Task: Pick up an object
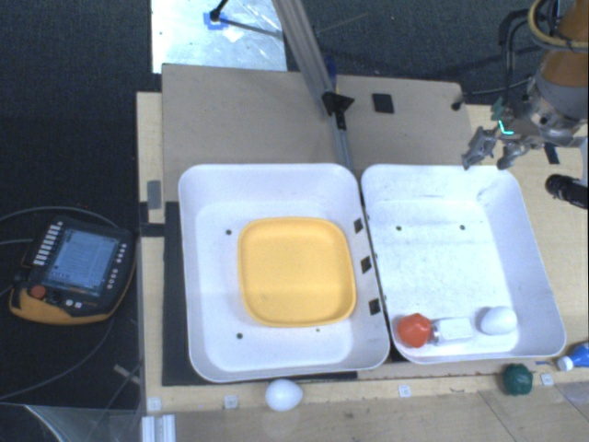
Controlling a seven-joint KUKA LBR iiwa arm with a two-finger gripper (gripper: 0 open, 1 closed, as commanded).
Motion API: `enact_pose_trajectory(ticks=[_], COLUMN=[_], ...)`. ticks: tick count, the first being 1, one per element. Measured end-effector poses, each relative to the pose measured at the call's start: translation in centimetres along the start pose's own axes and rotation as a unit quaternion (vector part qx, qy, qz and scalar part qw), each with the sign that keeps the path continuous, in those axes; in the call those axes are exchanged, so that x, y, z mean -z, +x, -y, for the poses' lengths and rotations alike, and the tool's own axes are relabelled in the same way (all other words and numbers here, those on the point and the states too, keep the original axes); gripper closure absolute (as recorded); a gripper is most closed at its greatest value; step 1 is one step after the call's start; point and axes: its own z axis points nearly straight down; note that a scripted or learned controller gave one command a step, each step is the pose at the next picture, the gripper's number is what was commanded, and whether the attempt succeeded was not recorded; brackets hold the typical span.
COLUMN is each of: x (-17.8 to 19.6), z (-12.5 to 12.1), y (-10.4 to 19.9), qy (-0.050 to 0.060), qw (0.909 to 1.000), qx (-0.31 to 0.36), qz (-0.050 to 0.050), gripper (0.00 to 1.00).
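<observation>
My gripper (490,151) hangs above the far right corner of the right bin (442,247), fingers spread apart and nothing between them. Along that bin's near edge lie a red ball (414,330), a small white block (454,329) and a white egg-shaped object (498,320). A yellow square plate (297,270) rests in the middle of the left bin (207,247). The gripper is far from all of these.
A white egg (283,394) and a dark green ball (516,378) lie on the bench in front of the bins. A teach pendant (72,274) sits on the floor at left. A metal pole (308,44) slants down to the bins' far junction.
</observation>
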Motion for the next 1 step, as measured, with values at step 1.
enact_pose_trajectory(ticks=[1], x=[0.0], z=[0.0], y=[0.0], qy=[0.0], qw=[1.0], qx=[0.0], qz=[0.0], gripper=[0.0])
